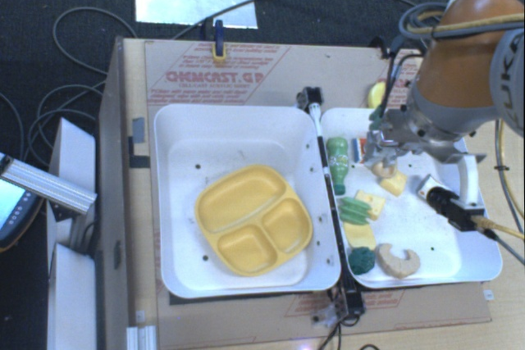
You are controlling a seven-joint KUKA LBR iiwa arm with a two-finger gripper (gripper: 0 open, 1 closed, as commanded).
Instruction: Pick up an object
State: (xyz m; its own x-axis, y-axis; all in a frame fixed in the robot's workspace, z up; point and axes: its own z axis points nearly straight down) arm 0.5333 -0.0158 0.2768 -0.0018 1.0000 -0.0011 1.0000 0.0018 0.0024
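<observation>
Here we see the pincer [382, 150] lowered into the right bin [480, 258] near its far edge, just above a pale tan piece [384, 170] and a yellow block [394, 184], though we cannot tell how its tips stand or whether anything sits between them. Along that bin's left wall lie a green bottle [337, 162], green beans [354, 211], a yellow wedge [371, 201] and, toward the near edge, a dark green lump [362, 260] beside a tan ring piece [399, 261]. The left bin [189, 131] on the table [279, 65] holds a yellow divided tray [253, 219], lying at a slant.
</observation>
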